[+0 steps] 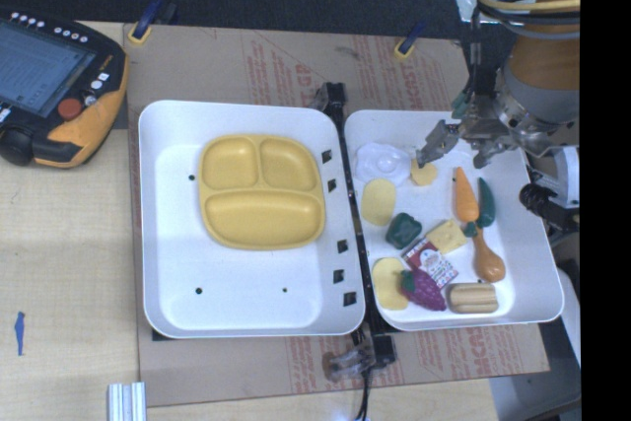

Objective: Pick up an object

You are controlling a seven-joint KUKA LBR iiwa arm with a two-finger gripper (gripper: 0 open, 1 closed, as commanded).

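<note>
The right bin [527,296] holds several toy foods: a small pale yellow piece [424,175], a yellow round one [378,200], a dark green pepper [402,230], an orange carrot [465,194], a red packet [432,260], purple grapes [424,290] and a tan roll [472,298]. My gripper [456,151] hangs over the bin's far side, open, with nothing between its fingers. Its left fingertip [429,154] is just above the small pale yellow piece. The carrot lies slightly below and right of the gripper.
A yellow divided plate [262,189] lies in the left bin [168,301]. A clear lid [380,159] sits in the right bin's far left corner. The teach pendant [54,89] rests at the bench's far left. Black clips line the wall between the bins.
</note>
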